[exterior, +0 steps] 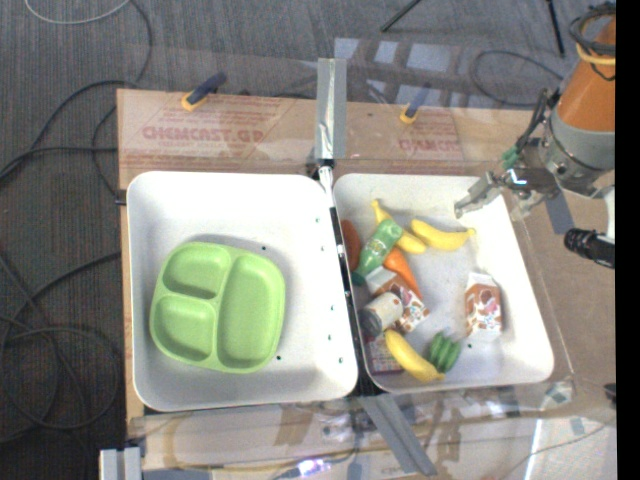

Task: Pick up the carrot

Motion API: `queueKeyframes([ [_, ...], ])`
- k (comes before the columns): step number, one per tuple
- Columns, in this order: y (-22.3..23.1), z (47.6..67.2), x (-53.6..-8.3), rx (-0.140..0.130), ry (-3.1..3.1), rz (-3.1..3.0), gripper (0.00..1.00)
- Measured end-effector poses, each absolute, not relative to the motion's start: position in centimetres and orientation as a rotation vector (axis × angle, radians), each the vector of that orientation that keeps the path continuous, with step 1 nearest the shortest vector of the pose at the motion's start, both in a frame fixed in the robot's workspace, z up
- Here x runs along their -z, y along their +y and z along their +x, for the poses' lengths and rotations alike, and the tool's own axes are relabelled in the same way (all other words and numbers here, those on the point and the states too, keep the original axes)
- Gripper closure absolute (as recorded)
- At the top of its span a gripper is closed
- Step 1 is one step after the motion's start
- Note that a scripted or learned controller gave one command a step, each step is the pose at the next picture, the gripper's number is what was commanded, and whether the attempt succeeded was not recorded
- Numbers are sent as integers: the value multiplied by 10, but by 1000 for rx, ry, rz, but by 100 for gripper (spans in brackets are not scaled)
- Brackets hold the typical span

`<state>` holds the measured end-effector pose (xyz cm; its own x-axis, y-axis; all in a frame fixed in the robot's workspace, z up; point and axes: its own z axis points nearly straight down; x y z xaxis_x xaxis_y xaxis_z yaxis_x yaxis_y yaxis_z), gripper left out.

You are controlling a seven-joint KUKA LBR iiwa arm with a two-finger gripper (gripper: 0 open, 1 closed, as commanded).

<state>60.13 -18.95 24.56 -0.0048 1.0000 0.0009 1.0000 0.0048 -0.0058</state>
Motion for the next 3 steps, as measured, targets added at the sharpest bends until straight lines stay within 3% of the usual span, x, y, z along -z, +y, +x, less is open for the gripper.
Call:
queueKeyframes([
  [1, -128, 628, -97, -10, -2023, -2400, 0],
  [2, -105, 612, -89, 3, -2423, -2019, 0],
  [3, -130, 565, -97, -6, -2412, -2006, 0],
])
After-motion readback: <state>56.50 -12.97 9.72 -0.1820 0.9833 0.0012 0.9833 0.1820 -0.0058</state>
